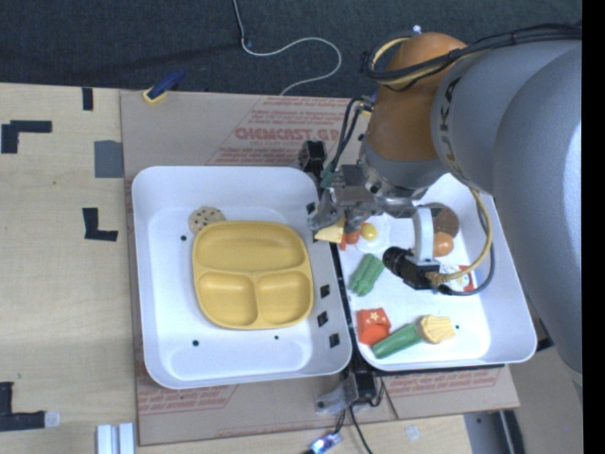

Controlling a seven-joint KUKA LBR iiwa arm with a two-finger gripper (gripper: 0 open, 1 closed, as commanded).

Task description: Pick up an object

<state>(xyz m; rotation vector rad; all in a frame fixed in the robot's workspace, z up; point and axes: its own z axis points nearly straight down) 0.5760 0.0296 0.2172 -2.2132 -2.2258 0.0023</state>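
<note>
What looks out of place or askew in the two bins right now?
Little stands out. A cookie lies half tucked under the yellow tray's far left corner in the left bin. The corn cob lies askew in the right bin.

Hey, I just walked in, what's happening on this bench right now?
A grey and orange robot arm reaches in from the right, its gripper low over the near-left corner of the right bin, beside a small yellow piece. That bin also holds a green pod, a red block, a toy corn cob and other small toys. The left bin holds a yellow divided tray and a cookie. No grasp is visible.
</note>
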